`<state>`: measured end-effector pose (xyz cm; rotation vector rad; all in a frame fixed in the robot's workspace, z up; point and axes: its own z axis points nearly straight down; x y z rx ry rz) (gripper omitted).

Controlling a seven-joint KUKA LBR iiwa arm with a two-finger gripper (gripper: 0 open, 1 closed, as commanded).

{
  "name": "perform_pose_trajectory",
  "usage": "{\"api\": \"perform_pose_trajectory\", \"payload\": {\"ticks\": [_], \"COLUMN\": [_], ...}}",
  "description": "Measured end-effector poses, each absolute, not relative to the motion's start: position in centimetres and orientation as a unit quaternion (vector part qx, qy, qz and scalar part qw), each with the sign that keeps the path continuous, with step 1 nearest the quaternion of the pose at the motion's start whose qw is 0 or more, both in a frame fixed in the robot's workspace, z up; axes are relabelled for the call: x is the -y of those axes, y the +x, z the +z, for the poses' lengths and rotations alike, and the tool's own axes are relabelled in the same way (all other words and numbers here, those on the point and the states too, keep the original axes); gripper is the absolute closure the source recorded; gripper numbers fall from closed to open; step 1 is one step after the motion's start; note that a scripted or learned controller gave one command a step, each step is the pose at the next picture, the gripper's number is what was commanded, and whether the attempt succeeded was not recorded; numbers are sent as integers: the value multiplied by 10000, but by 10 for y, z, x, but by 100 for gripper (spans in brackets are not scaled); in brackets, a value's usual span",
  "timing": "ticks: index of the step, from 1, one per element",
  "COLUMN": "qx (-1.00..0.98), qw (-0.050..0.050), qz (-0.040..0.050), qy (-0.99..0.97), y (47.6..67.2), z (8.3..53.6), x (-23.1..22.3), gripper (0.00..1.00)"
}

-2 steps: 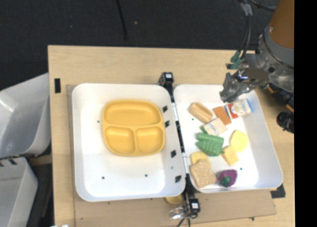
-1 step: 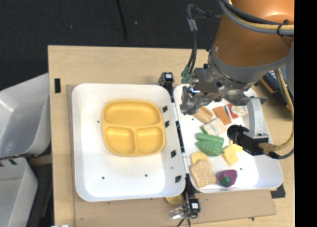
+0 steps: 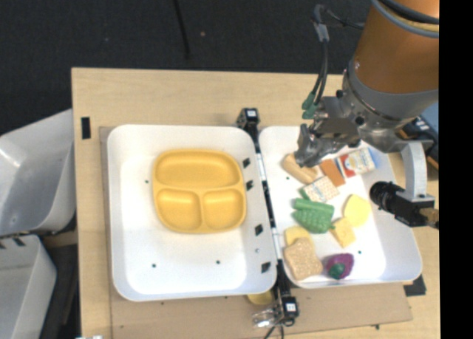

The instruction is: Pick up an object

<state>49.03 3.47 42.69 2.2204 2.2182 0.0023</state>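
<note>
Wide tabletop [image 3: 89,94] carrying two white bins: left bin [image 3: 126,256] with a yellow divided tray [image 3: 198,190], right bin [image 3: 392,256] packed with toy food. Down low at the right bin's upper part, tool [image 3: 312,154] hovering right at a tan bread piece [image 3: 299,170], a likely target; grip state impossible to tell from here. Risky: green veg [image 3: 313,213], orange block [image 3: 332,172], yellow piece [image 3: 356,210] crowded close, so could pinch two or nudge the bread aside
</note>
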Motion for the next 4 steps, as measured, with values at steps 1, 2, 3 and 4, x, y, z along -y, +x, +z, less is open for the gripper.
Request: {"api": "perform_pose_trajectory", "payload": {"ticks": [1, 2, 3, 4], "qx": [-7069, -7057, -7063, -7064], "qw": [14, 10, 5, 2], "qz": [5, -7, -8, -10], "qy": [7073, 7085, 7080, 7078], "y": [490, 490, 490, 490], "z": [450, 429, 373, 320], "x": [-4, 50, 94, 119], "gripper": [100, 100, 100, 100]}}
